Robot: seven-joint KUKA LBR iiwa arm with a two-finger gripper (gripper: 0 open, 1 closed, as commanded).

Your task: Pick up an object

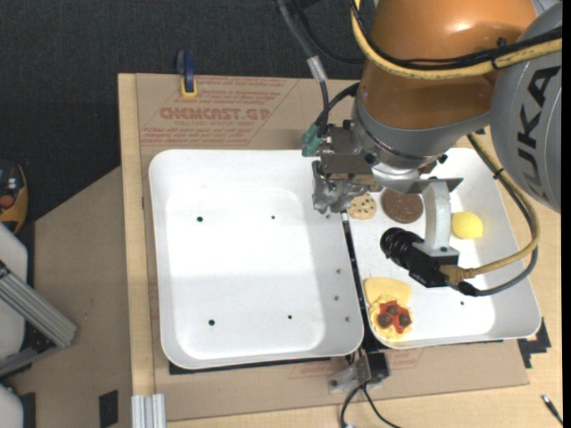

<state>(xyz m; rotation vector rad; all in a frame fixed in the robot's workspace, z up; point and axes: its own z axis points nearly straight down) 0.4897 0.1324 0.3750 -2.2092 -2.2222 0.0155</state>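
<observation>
I have the arm point(446, 69) hanging over the right bin point(513, 315), its gripper point(335, 190) down at the wall between that bin and the left bin point(241, 266); from this angle I cannot tell how it is set or whether it has anything. Four small toy foods lie in the right bin: one brown round cookie point(403, 207) just past the gripper, one chocolate-chip cookie point(361, 207) right beside it, one yellow lemon-like piece point(467, 226) farther out, and one yellow pastry with red topping point(391, 308) nearer the front rim. The chip cookie looks the closest pick. I judge it light, stiff and flat, likely plastic and a bit slippery, so I would pinch it across its edges, low against the bin floor.
</observation>
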